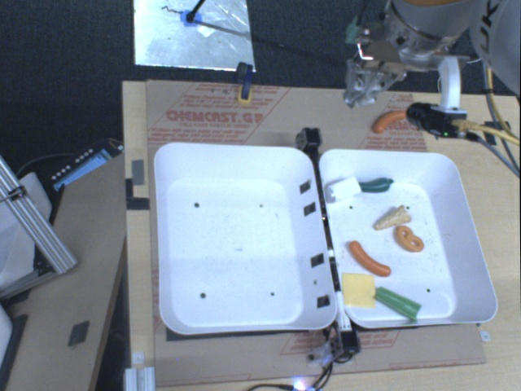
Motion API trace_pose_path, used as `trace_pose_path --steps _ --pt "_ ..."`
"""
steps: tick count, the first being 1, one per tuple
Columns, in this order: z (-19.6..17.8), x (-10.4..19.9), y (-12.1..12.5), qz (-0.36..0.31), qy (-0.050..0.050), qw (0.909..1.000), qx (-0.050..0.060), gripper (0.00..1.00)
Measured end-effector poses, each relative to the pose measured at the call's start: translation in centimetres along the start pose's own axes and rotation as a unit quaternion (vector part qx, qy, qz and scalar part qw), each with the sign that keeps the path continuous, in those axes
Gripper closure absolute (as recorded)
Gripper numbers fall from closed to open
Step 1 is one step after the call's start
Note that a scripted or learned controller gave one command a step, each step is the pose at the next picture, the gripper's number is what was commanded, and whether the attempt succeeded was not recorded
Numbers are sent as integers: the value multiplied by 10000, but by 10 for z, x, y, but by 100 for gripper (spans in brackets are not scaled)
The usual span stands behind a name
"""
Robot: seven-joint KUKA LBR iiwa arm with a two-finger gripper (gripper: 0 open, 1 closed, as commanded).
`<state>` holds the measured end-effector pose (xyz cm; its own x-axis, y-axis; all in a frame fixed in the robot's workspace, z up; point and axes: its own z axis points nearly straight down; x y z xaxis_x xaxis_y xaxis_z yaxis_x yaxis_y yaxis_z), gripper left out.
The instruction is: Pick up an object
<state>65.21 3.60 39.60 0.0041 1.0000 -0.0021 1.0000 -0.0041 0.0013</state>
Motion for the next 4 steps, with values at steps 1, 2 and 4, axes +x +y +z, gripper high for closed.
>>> trace_pose_path --steps 1,2,4 --pt "-13 20 -13 -47 16 10000 -9 100" --pt "4 -61 17 8 -7 10000 2 100" --pt "-18 -23 13 -53 15 10000 -10 100"
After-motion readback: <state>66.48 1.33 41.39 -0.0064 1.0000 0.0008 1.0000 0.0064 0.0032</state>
